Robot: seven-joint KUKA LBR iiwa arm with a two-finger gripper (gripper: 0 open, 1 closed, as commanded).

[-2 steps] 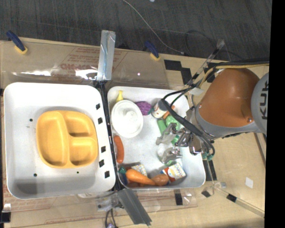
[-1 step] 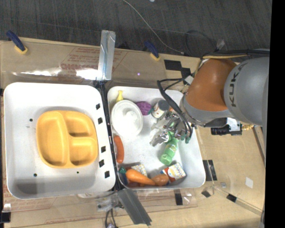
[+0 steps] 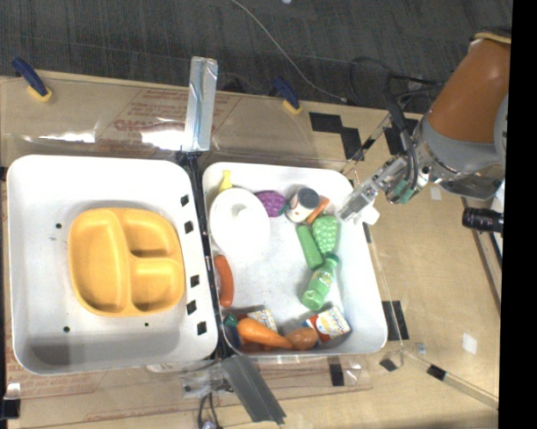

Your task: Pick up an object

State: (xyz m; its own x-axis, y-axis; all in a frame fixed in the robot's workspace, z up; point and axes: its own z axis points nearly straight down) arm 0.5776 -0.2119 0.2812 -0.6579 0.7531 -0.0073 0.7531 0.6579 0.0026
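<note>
The right bin (image 3: 372, 283) holds several toy foods. Among them are a white plate (image 3: 240, 219), a purple piece (image 3: 271, 201), a small round can (image 3: 304, 202), a green cucumber-like piece (image 3: 310, 246), a green ridged piece (image 3: 326, 233) and a green bottle (image 3: 319, 287). An orange carrot (image 3: 262, 335) and a small carton (image 3: 333, 324) lie along the near wall, and a reddish sausage (image 3: 224, 281) lies by the left wall. My gripper (image 3: 358, 203) hangs over the bin's far right corner, just right of the can and above the ridged piece. Nothing visible is held.
The left bin (image 3: 21, 245) carries a yellow divided tray (image 3: 131, 259). A strip of silver tape (image 3: 202, 101) stands behind the wall between the bins. The arm's orange band (image 3: 475, 84) and cables sit at the upper right, over the bench.
</note>
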